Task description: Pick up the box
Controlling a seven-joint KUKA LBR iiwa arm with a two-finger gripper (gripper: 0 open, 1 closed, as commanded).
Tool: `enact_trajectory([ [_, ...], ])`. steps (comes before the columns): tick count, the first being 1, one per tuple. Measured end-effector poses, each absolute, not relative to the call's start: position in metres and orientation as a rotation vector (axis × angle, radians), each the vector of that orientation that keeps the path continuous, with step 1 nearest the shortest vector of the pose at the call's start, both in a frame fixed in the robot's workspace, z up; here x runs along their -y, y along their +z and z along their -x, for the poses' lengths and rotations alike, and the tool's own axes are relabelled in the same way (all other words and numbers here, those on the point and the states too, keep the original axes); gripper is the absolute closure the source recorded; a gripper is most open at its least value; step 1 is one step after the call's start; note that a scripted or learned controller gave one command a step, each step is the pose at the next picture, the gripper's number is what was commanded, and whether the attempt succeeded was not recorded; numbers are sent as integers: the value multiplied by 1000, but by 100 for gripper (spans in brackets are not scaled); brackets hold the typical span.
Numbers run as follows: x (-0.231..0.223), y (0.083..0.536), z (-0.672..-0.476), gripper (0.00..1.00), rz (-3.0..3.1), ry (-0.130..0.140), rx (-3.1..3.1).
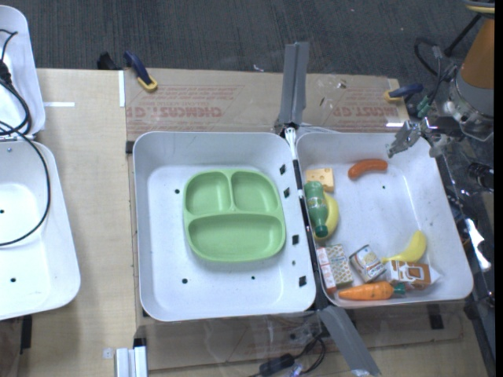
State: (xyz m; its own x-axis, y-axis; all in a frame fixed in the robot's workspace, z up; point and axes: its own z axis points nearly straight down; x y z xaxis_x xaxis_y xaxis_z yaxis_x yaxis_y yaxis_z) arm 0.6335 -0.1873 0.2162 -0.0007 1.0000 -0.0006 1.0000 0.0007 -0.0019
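Camera view shows the gripper [405, 140] hanging over the right bin's [440, 181] far edge, near the sausage [367, 167]; whether it is apart or together I cannot tell. The box [411, 274] lies in that bin's near right corner, touching a carrot [366, 291], beside a small carton [365, 261] and below a banana [412, 248]. A green bottle [317, 206] lies against the divider, and a green plate [233, 214] sits in the left bin [157, 281].
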Motion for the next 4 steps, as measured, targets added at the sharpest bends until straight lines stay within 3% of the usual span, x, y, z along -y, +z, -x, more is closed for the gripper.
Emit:
enact_trajectory([
  [1,143,124,-558,0,2138,3,2299],
  [2,120,91,-506,0,1894,2,2504],
  [3,121,100,-507,100,1899,1,2501],
  [4,121,100,-507,0,1898,1,2502],
])
